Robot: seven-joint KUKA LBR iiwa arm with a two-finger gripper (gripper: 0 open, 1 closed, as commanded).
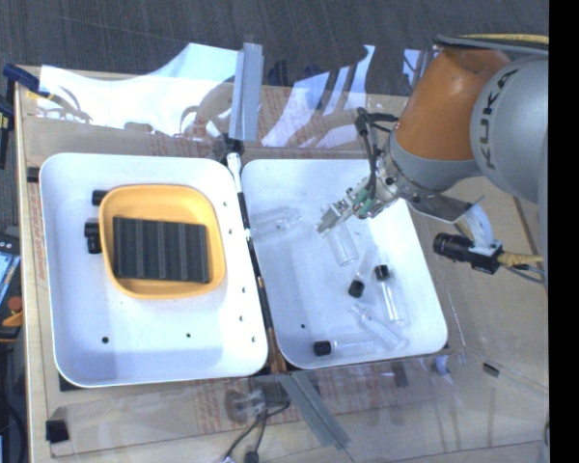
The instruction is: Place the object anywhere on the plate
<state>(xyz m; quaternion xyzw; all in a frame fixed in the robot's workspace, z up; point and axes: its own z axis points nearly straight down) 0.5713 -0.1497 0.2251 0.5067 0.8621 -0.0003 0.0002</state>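
Dark carpet filled the top of the frame behind my bench [507,374], a pale wooden board that carried two shallow white bins side by side. Crumpled white sheets and clear plastic lay along the bench's upper edge, and a grey post [246,90] stood up between the bins there.

At the left of the frame, the left bin [68,326] held the plate [160,240], yellow-rimmed with a dark ribbed centre, sitting in that bin's upper half. Two small black pieces lay just beside the plate's left edge.

At centre right, the right bin [289,297] held a scatter of clear plastic tubes with black caps. One tube [393,303] lay near the bin's right side, a small black cap [356,287] sat just left of it, and another capped tube [352,345] lay along the lower edge. All of them rested on the bin floor, well apart from the plate.

My arm [482,123] came in from the upper right, its orange band above the wrist. My claw [333,218] hung over the upper middle of the right bin, tilted down toward the left. Whether it was spread or pressed together, I cannot tell; it was too small and blurred.
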